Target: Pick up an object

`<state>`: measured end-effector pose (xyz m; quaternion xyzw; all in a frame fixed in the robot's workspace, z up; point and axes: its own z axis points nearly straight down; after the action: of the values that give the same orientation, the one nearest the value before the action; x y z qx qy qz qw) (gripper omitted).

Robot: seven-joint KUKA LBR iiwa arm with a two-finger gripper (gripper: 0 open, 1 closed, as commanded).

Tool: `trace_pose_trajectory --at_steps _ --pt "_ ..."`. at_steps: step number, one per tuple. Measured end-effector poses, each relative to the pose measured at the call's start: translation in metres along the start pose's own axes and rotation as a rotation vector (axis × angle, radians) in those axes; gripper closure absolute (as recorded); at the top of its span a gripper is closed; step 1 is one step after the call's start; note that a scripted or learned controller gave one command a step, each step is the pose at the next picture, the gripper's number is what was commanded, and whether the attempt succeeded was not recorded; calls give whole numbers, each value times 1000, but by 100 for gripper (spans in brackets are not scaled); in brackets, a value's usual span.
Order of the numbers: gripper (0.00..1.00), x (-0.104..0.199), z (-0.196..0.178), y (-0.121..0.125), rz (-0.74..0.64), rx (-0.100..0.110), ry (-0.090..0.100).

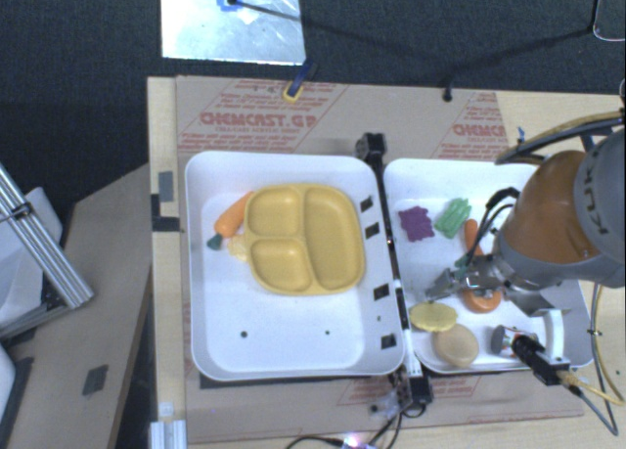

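Observation:
My gripper (452, 283) hangs low over the right bin (403, 204), near its middle. An orange round piece (481, 300) lies right beside and partly under the gripper; I cannot tell whether they touch. A purple grape bunch (417, 223) and a green piece (453, 216) lie toward the back of this bin. A thin orange piece (470, 233) shows next to the green one. A yellow disc (433, 317) and a tan round piece (456, 345) sit at the front. The arm's grey and orange wrist (553, 217) hides the bin's right part.
The left bin (210, 339) holds a yellow divided plate (298, 239) with a toy carrot (230, 216) at its left side. A black divider rail (383, 242) runs between the bins. Black fittings (533, 354) sit at the right bin's front right corner.

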<state>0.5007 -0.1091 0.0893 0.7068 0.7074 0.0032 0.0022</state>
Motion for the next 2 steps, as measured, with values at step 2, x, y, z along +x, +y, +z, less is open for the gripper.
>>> trace_pose_trajectory --at_steps 2 --pt "100 1 -70 11 -4 3 -2"
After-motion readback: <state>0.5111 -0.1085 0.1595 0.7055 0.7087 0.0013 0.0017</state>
